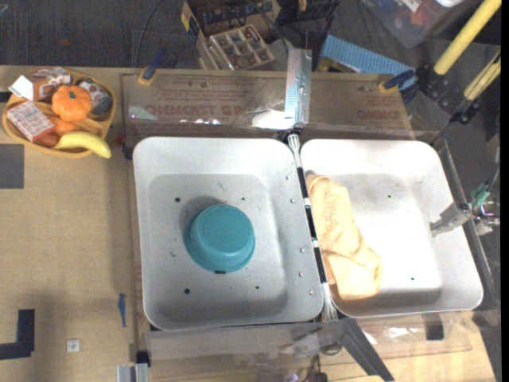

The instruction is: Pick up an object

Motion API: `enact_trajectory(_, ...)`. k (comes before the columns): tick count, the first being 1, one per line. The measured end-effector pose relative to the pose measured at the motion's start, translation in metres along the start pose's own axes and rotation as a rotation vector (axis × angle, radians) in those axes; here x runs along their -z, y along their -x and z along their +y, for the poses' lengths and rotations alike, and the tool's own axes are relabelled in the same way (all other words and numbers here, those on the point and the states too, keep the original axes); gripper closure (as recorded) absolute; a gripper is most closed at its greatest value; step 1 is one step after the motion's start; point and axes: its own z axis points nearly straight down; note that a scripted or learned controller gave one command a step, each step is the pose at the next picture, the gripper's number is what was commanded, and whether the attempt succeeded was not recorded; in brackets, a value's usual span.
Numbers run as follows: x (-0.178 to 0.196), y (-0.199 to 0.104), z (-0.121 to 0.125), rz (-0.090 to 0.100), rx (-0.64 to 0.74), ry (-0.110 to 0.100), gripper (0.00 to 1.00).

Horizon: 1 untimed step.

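An upside-down teal bowl (222, 237) sits in the middle of the left white bin (151, 181). A tan, crumpled cloth (340, 235) lies along the left side of the right white bin (413, 165), running from near the divider down toward the front wall. My gripper (452, 220) shows as a small grey part at the right rim of the right bin, well to the right of the cloth and touching neither object. Most of the arm is out of frame.
A tray (16, 126) with an orange pumpkin, a banana and small boxes stands at the far left on the wooden bench. Cardboard and clear plastic run behind the bins. Crates and yellow poles stand beyond the bench.
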Motion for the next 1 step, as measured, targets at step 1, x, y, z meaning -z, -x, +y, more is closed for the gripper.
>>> enact_trajectory(1, -0.1022, -0.0828, 0.0418, 0.000, -0.120, -0.001, 0.00)
